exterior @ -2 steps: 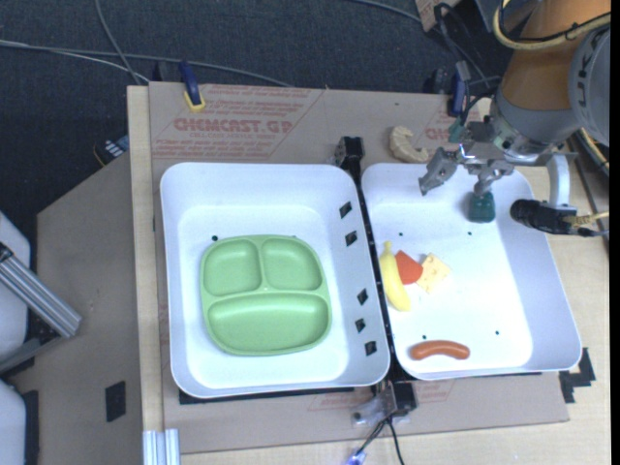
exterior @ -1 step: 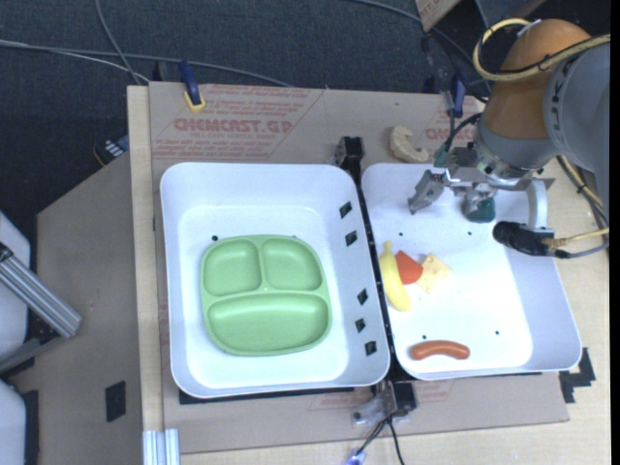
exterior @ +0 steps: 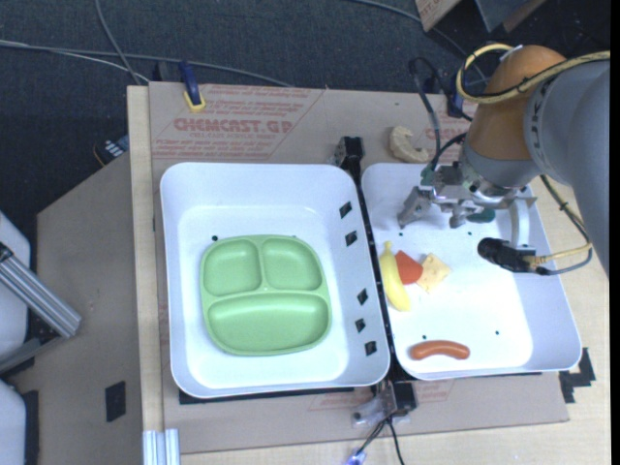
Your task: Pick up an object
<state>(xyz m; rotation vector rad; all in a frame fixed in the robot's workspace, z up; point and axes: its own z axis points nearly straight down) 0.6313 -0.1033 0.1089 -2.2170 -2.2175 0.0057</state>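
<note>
Readable text: red print on the cardboard sheet (exterior: pixel 242 114) under the bins, "CHEMCAST GP" in large letters with smaller lines above and below that are too fine to read. More faint red print on the cardboard strip below the bins, illegible.

Arm (exterior: pixel 542 105) enters from the right, grey body with the orange band (exterior: pixel 504 95) above the wrist, angled down over the upper part of the right bin (exterior: pixel 542 337). Hand (exterior: pixel 441 206) sits low over the bin's upper left area, metal linkage visible, cables looped around the wrist. Can't tell from this angle whether it's spread or closed; nothing visibly clamped in it.

Pickable items, all in the right bin: yellow banana (exterior: pixel 394 279) lying along the left wall, red piece (exterior: pixel 410 267) just beside it, pale yellow piece (exterior: pixel 434 272) touching the red one. Sausage (exterior: pixel 441 351) near the bottom edge, well apart from the cluster. Hand is above the cluster, not touching it.

Left bin (exterior: pixel 184 211) holds a green three-compartment tray (exterior: pixel 263 294), lying flat.

Blue-and-yellow clamp (exterior: pixel 192 89) at the top left edge of the tabletop (exterior: pixel 97 231). A tan ring-shaped object (exterior: pixel 412 143) lies on the cardboard above the right bin.
</note>
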